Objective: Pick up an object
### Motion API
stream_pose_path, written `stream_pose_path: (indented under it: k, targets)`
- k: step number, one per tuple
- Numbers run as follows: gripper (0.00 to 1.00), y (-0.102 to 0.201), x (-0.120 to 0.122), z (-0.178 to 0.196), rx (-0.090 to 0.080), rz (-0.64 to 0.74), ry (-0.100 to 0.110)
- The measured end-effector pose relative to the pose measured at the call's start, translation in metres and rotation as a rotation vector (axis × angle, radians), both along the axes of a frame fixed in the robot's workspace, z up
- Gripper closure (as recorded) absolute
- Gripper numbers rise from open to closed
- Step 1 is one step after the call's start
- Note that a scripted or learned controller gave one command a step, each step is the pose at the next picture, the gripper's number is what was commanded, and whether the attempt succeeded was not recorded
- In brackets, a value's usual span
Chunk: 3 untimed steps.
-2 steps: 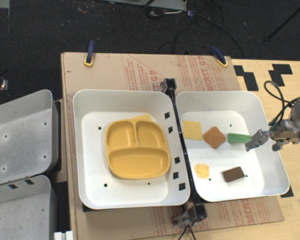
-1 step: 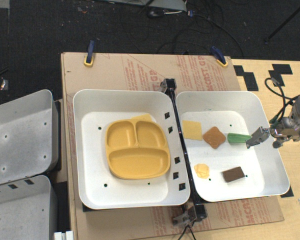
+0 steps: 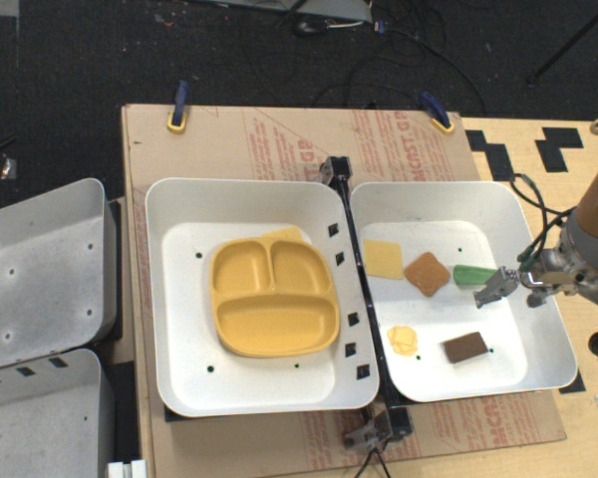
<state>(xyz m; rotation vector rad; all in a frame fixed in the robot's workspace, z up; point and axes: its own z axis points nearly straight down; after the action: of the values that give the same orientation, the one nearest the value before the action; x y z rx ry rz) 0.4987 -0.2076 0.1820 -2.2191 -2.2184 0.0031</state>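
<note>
At the bottom of the frame a small dark clamp (image 3: 379, 428) sits at the near end of the divider between the two bins. Just above it in the right bin (image 3: 498, 207) lie a brown rectangular block (image 3: 465, 348) and, to its left, a small pale yellow round piece (image 3: 403, 341). The left bin (image 3: 179, 366) carries a yellow divided tray (image 3: 275, 298), with a paler yellow corner showing past its upper edge.

Higher in the right bin, a tan-brown square piece (image 3: 428, 274) lies tilted like a diamond, just beside a flat yellow square (image 3: 383, 260) on its left. To its right lies a green object (image 3: 473, 275), its right end hidden behind the claw (image 3: 496, 289), so its full shape is hard to make out.

The claw reaches in from the right edge, where the arm is cut off; whether it is spread or closed cannot be told.

At the top of the bench (image 3: 249, 137), two blue-and-yellow clamps (image 3: 178, 107) grip the far edge of the board.
</note>
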Motion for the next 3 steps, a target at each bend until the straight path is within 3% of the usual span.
stream_pose_path:
  k: [1,2,3]
  targets:
    - [0.00,-0.002,-0.001,-0.064,0.001,-0.001,0.001]
    - [0.00,-0.001,-0.001,-0.092,0.000,0.000,-0.001]
    - [1.00,-0.002,0.000,-0.080,-0.001,-0.002,-0.004]
